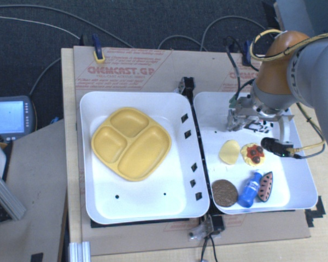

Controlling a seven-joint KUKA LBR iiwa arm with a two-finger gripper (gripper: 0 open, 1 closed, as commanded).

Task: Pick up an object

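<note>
Pale yellow piece (229, 152) lies in the right bin (300, 187), just nearer than my hand (241, 119), which hangs over the bin's far part. It is an egg-like lump, its long axis running near to far, narrow end toward my hand. Just right of it sits a small red-topped round (253, 154). Whether my hand is spread or pressed together I cannot tell; I see nothing pinched in it

Dark carpet floor (153, 10) crossed by cables (38, 12) surrounds a cardboard-topped bench (136, 64); small lit screen (8, 116) at left
</note>
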